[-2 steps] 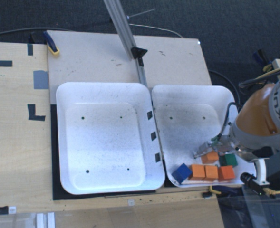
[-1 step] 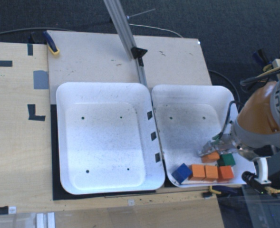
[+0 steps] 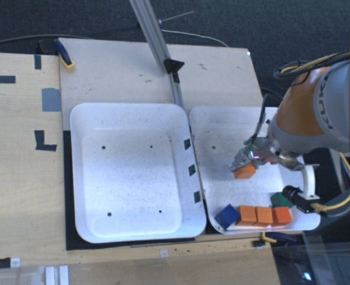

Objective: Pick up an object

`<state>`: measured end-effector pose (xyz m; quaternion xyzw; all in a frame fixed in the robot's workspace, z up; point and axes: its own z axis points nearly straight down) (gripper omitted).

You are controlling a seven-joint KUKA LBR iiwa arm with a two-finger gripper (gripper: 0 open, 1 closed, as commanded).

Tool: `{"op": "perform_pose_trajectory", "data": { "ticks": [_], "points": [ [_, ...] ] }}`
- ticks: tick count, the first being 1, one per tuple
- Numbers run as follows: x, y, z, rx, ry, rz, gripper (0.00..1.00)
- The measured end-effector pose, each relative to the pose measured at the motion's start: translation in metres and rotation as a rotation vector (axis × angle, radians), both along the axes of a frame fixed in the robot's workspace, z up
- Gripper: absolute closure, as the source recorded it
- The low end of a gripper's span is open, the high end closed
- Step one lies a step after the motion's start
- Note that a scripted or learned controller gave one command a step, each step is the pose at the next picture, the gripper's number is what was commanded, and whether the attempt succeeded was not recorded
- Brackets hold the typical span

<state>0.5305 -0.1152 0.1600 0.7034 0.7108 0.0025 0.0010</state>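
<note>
Metal gripper (image 3: 245, 164) over right bin (image 3: 222, 129), fingers clamped on small matte orange block (image 3: 244, 171), boxy blue block (image 3: 226, 216) beside row of orange blocks (image 3: 264, 215) at near rim.

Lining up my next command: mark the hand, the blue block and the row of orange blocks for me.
hand (image 3: 246, 160): camera view, midway between its fingertips, at the orange piece.
blue block (image 3: 226, 216): camera view, middle of its top face.
row of orange blocks (image 3: 264, 215): camera view, top of the middle block.
</note>
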Motion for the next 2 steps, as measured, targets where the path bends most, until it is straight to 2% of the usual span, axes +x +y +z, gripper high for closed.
{"op": "perform_pose_trajectory", "data": {
  "ticks": [1,2],
  "points": [
    [0.076,0.047,0.034,-0.002,-0.001,-0.002,1.00],
    [0.050,0.114,0.042,0.000,0.008,-0.002,1.00]
  ]
}}
